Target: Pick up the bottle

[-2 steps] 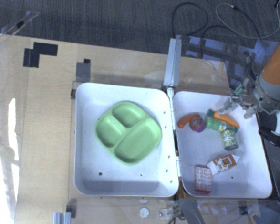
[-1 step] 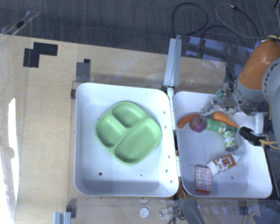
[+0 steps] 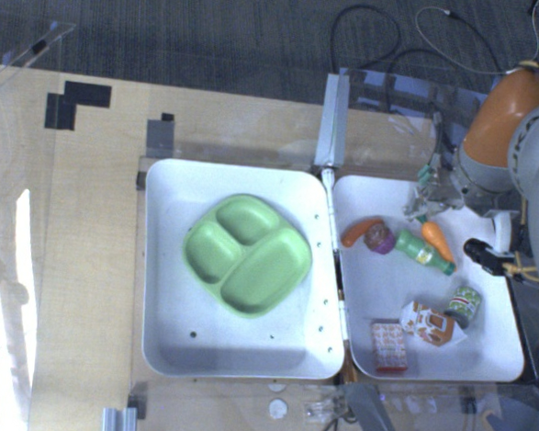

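The bottle is green with a purple cap end and lies on its side in the upper part of the right bin. An orange carrot-like piece rests against its upper right side. The gripper hangs over the bin's back edge, a little above and behind the bottle, with nothing seen in it. The grey arm with its orange band comes in from the upper right.
An orange-red item lies left of the bottle's cap. A small green can, a brown and white packet and a red patterned box sit in the bin's front half. The left bin holds a green divided plate.
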